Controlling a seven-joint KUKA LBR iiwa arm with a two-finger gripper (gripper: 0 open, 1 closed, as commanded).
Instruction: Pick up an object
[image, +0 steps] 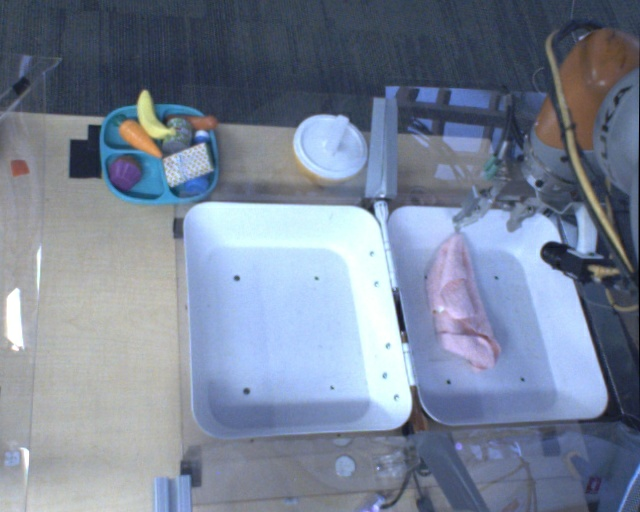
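A pink cloth (461, 305) lies lengthwise in the right bin (560, 400), its upper end just below the pincer (492, 207). The pincer hangs over the bin's far edge with fingers spread open, gripping nothing. The left bin (290, 320) sits alongside.

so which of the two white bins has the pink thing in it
The right bin, the one on the arm's side. The pink object lies lengthwise on its floor, just below the gripper. The left bin shows only white floor.

Arm enters from right, orange band at top corner; hand (497, 207) low, fingers spread apart.
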